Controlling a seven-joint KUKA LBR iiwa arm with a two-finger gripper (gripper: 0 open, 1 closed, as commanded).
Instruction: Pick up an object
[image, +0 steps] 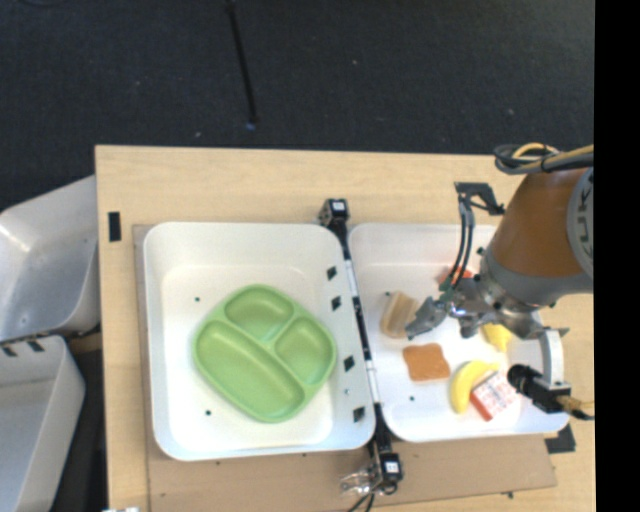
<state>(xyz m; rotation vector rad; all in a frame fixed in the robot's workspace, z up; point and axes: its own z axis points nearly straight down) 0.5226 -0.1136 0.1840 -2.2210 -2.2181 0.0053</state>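
**Inspector:** What stood in the left white plastic bin (160, 300)?

**Clerk:** A pale green plastic plate with three compartments (264, 352), lying flat near the bin's middle. Its compartments held nothing that could be made out.

**Inspector:** And the right white plastic bin (400, 250)?

**Clerk:** From its left side: a tan, wedge-shaped slice of bread (397, 314) near the dividing wall, then a flat orange-brown square of toast (427, 362) just below it. Further right, a curved yellow banana (463, 385) lay touching a small red-and-white carton (492, 397). A second small yellow piece (496, 336) showed partly under the arm.

**Inspector:** The tool?

**Clerk:** The grey two-finger gripper (432, 316) hung low over the right bin, just beside the bread slice, above the toast. Whether its fingers were apart or together could not be told. Nothing was seen between them.
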